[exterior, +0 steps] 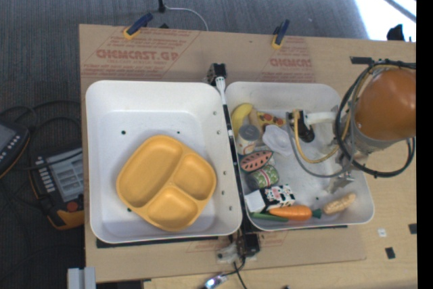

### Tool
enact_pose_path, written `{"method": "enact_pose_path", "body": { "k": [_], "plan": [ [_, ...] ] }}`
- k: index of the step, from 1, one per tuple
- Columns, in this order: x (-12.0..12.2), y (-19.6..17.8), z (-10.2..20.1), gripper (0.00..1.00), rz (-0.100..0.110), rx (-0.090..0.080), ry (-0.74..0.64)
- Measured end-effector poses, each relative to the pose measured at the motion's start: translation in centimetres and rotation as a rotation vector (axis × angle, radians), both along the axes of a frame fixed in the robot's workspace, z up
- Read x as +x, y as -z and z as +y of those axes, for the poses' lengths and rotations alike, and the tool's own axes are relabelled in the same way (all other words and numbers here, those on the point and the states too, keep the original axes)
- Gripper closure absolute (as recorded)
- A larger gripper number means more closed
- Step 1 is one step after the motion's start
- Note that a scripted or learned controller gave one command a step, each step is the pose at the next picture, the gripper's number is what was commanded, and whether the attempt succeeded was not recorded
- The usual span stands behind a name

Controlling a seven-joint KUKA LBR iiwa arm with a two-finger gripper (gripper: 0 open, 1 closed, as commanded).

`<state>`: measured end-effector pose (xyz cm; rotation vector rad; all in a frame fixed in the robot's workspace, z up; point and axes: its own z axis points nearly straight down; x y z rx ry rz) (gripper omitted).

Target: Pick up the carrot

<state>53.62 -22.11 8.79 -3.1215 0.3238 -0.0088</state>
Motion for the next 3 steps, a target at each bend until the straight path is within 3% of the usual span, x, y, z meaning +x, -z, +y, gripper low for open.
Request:
{"method": "enact_pose_path", "body": {
  "k": [1, 2, 3],
  "plan": [
    [5.5, 0.1, 1.9, 0.00, 0.005, 0.001, 0.291],
    [12.7, 0.1, 8.0, 0.00, 0.017, -0.003, 0.006],
    [13.3, -19.9, 6.7, 0.00, 0.004, 0.003, 0.314]
  ]
}}
